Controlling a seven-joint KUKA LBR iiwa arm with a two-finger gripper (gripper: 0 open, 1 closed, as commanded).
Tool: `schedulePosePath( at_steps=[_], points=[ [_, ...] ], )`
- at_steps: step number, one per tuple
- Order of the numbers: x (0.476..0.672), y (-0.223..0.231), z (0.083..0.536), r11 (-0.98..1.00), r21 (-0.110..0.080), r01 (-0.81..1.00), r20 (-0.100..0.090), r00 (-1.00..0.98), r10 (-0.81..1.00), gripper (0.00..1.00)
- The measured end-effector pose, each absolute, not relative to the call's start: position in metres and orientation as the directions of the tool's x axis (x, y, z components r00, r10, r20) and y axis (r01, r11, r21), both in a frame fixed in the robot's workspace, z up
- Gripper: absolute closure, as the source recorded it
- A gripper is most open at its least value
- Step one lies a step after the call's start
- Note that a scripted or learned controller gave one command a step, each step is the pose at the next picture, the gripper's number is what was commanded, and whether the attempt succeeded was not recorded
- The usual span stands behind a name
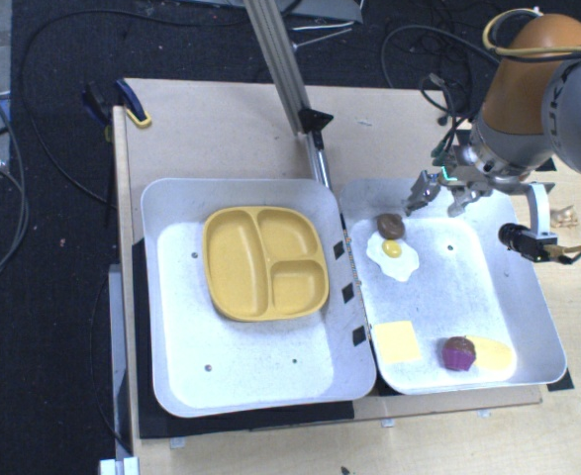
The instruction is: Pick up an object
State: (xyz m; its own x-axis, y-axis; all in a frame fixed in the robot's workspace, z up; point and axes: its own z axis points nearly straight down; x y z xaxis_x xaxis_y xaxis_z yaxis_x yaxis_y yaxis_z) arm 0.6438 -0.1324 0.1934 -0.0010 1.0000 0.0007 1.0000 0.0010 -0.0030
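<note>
My tool (438,198) hangs open above the brown lump (391,227); it looks light and firm, so I'd pinch across its middle.

Even overhead light, white bins (171,364) bright, floor (43,265) dark, soft shadows, slightly grainy, mild blur.

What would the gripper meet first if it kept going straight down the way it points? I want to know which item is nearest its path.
Probably bare floor of the right bin, just right of the brown object; depth is unclear under the gripper.
</note>
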Motion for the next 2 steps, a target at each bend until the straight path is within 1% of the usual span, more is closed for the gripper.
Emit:
schedulePosePath(
  at_steps=[1, 2],
  points=[
    [0.645, -0.132, 0.195, 0.001, 0.000, 1.000, 0.000, -0.001, 1.000, 0.00],
    [0.647, -0.138, 0.150, -0.001, -0.002, 1.000, -0.001, 0.001, 1.000, 0.00]
  ],
)
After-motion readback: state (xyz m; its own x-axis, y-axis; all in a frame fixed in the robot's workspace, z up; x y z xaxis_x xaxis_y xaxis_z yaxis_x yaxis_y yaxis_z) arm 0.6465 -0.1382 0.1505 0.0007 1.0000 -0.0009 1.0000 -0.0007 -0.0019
